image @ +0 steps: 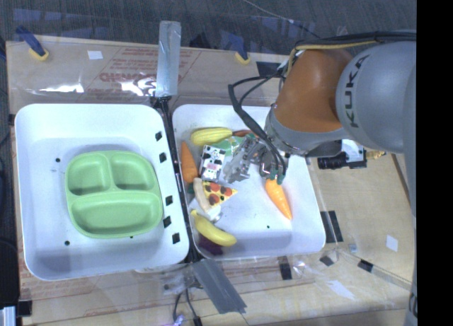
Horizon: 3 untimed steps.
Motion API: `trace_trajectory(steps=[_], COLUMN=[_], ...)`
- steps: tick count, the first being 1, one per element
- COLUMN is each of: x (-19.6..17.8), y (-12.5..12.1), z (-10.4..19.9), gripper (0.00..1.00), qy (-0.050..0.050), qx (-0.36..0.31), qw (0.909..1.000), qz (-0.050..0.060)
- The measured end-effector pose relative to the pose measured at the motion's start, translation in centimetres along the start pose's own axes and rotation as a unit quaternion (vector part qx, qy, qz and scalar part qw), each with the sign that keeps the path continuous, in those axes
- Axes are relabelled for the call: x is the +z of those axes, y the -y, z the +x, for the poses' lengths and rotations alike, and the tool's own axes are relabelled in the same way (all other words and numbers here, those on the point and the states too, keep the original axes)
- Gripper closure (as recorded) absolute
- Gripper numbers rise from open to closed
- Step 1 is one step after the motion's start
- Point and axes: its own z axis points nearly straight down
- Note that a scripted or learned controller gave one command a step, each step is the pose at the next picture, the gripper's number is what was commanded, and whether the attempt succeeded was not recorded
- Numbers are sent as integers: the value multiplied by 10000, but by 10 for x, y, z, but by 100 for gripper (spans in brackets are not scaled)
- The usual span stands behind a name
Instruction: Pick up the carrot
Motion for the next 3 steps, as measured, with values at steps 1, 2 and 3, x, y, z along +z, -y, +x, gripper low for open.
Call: trace_trajectory(steps=[1,2,3], x=[91,90,83], y=[27,27,84], z=[-90,-90,-31], gripper=[100,0,0], qy=[-2,-9,11], qx=[-1165,-1169,-1502], qw=[9932,9931,9886], qz=[4,5,4])
